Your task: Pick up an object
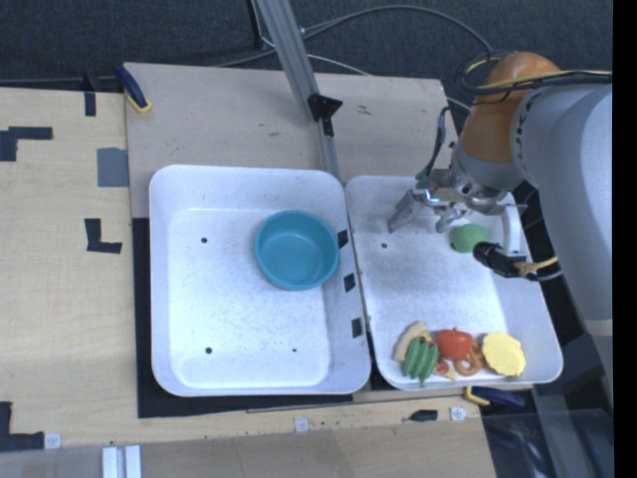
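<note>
My gripper (420, 219) hangs over the far part of the right bin (428, 287), its two fingers spread open with nothing between them. A small round green object (465, 237) lies just to the right of the fingers, partly under the wrist. At the near end of that bin sits a cluster of toy foods: a green piece (420, 358), a red piece (455, 344) and a yellow piece (503, 355). A blue bowl (297, 250) rests in the left bin (199, 317).
A grey metal pole (299, 58) slants down to the bins' far edge between them. The wooden bench (60, 297) extends to the left. The arm's grey body (567, 197) covers the right bin's right side.
</note>
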Available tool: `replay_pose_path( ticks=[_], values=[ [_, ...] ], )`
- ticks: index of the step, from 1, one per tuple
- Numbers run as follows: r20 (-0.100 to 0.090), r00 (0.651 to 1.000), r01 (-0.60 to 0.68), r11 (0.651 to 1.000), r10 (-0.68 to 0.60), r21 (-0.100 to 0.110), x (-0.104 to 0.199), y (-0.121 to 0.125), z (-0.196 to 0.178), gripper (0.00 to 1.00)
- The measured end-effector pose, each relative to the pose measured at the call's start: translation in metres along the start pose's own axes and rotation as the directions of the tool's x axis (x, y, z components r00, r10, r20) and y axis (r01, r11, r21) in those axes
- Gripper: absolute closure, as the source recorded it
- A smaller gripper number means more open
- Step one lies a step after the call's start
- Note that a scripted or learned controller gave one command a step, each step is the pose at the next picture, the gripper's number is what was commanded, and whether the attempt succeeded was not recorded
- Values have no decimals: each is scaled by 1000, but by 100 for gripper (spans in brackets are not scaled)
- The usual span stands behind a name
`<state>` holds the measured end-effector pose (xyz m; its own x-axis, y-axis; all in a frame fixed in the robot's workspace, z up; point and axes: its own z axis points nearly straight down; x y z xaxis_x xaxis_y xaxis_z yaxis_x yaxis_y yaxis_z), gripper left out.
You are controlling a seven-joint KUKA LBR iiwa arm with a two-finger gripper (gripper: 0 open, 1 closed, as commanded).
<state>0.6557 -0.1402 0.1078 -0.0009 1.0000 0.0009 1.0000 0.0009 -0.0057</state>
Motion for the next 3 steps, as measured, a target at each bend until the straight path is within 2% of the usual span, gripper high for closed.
replay_pose_path(
  ticks=[1, 2, 3],
  values=[
    [1, 1000, 0, 1000, 0, -5, 0, 0, 20, 0],
    [2, 1000, 0, 1000, 0, -6, 0, 0, 8, 100],
    [2, 1000, 0, 1000, 0, -10, -7, -1, -51, 100]
  ],
)
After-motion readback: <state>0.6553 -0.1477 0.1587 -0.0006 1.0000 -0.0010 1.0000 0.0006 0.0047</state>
